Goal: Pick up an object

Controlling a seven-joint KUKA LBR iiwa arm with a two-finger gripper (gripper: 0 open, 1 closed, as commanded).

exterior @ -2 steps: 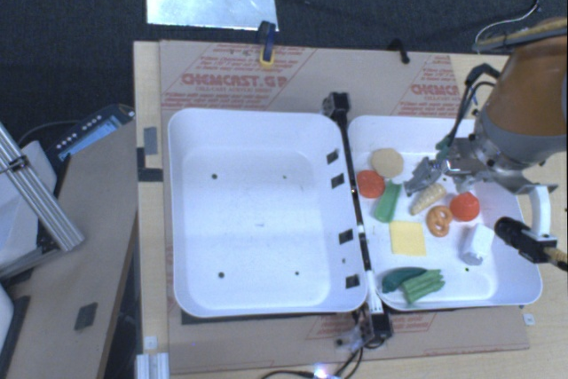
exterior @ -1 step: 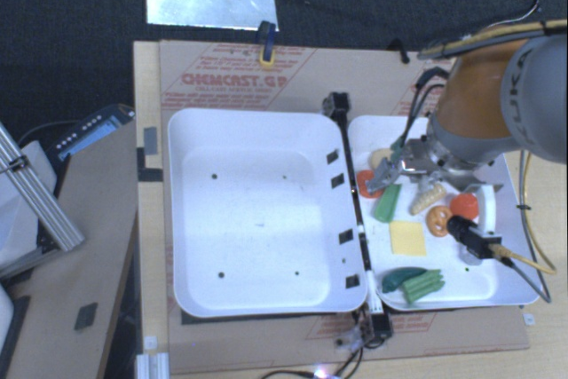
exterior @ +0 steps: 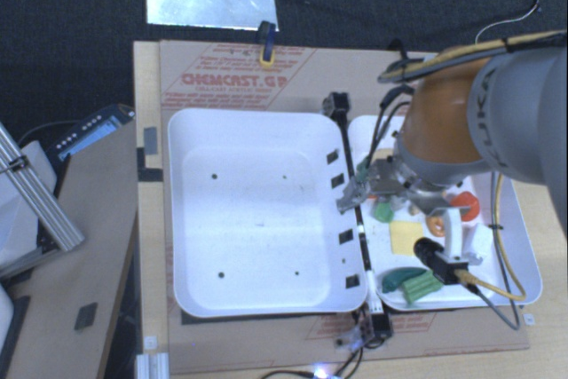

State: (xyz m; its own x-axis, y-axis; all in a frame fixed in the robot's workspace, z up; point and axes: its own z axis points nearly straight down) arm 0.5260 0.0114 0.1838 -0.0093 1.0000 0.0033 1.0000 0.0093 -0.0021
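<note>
Camera view: arm leans over the right bin, its wrist covering most of the contents; whether the gripper has closed on anything I cannot tell. Candidate objects lie in that bin: a yellow block, a green piece near the front wall, a small green lump and an orange-red item. The left bin sits alongside. A good pick probably means descending squarely over one isolated item, away from the divider
</note>
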